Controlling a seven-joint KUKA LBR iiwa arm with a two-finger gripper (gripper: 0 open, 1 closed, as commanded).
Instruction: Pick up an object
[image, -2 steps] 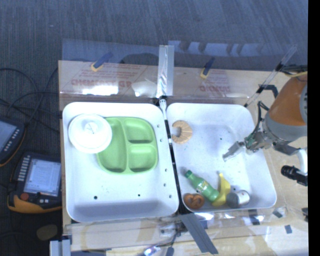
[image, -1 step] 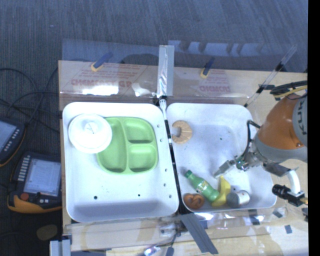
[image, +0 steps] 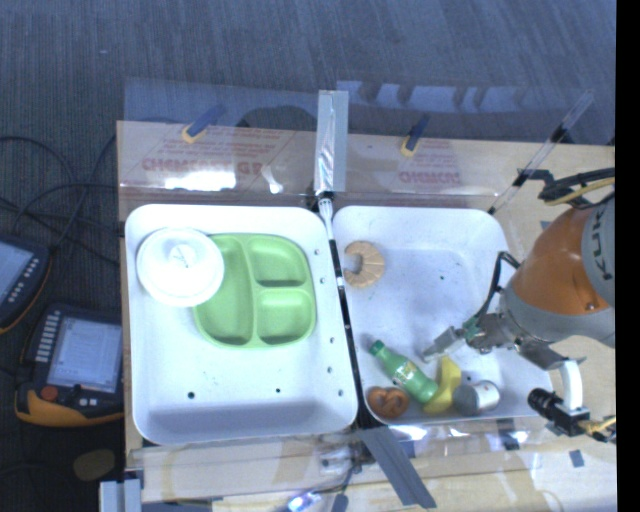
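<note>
Grey gripper (image: 450, 342) over rt bin (image: 440, 225) (near green bottle (image: 400, 368)), banana (image: 446, 386) beside

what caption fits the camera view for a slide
Grey arm's tool above small green plastic bottle in right white bin.

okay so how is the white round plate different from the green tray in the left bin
The white round plate is circular and plain; the green tray is roughly rectangular, with rounded corners, and divided into compartments. The plate is smaller than the tray. The plate lies at the bin's upper left, overlapping the tray's left corner; the tray sits nearer the bin's middle. Both lie in the left bin, apart from the gripper.
</note>
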